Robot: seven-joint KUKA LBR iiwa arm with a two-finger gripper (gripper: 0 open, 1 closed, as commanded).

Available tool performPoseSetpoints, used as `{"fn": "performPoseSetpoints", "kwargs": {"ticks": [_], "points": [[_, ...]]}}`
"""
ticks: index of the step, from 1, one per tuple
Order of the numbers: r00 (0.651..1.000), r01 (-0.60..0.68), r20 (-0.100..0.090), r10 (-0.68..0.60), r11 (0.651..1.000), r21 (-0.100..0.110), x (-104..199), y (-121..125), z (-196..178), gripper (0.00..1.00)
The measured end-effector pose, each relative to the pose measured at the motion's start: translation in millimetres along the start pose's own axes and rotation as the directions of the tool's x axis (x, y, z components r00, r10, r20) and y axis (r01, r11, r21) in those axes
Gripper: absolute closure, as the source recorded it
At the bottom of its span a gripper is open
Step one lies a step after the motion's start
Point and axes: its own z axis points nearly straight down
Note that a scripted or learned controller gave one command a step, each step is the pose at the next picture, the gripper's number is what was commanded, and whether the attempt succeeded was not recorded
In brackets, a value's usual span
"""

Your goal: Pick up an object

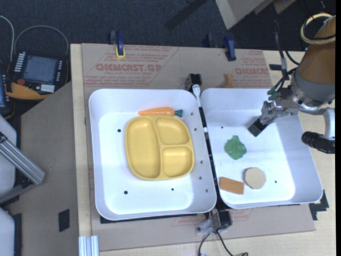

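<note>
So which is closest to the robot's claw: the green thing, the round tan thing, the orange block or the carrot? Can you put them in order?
Measured from the gripper, in the camera view:
1. Green piece, right bin, just below-left of the gripper.
2. Round tan piece, right bin, near the front.
3. Orange block, right bin, front-left.
4. Carrot, left bin, above the yellow plate.

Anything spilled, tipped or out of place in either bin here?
Nothing stands out. The yellow divided plate lies flat in the left bin with the carrot beside it; the green piece, orange slab and tan disc lie apart.
</note>
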Motion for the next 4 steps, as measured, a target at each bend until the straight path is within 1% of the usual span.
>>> {"fn": "performPoseSetpoints", "kwargs": {"ticks": [1,2,4], "points": [[1.0,0.0,0.001,0.0,1.0,-0.001,-4,-2,-63,1.0],[1.0,0.004,-0.004,-0.004,1.0,0.007,41,-9,-63,1.0],[1.0,0.005,-0.003,-0.005,1.0,0.008,134,-12,-60,1.0]]}}
